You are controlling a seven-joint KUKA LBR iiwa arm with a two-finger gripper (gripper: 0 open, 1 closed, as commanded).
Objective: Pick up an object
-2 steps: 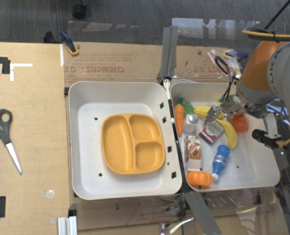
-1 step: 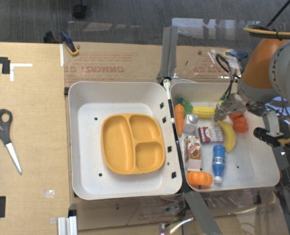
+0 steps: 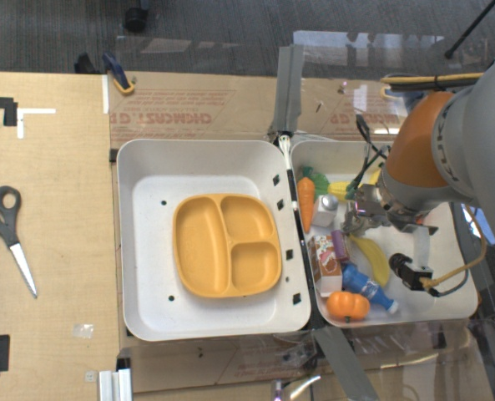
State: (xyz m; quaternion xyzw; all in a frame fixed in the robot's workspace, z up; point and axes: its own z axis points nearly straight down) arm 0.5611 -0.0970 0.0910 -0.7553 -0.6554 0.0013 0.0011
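The right bin [image 3: 452, 303] holds a heap of small items. Among them are an orange carrot [image 3: 305, 200], a green piece [image 3: 316, 179], a white cup [image 3: 325, 212] and a purple stick [image 3: 340, 246]. Nearer the front lie a yellow banana [image 3: 371, 257], a red and white carton [image 3: 326, 264], a blue bottle [image 3: 366, 286] and an orange fruit [image 3: 347, 306]. My gripper [image 3: 360, 213] reaches down into this bin, just above the banana's upper end and right of the white cup. The grey arm with its orange band [image 3: 418, 153] covers the bin's back right part.
The left bin [image 3: 147, 224] holds a yellow divided plate [image 3: 227, 245]. Scissors [image 3: 9, 232] lie on the bench at far left. A black cable [image 3: 414, 274] loops over the right bin's right side. A metal divider [image 3: 287, 98] stands behind the bins.
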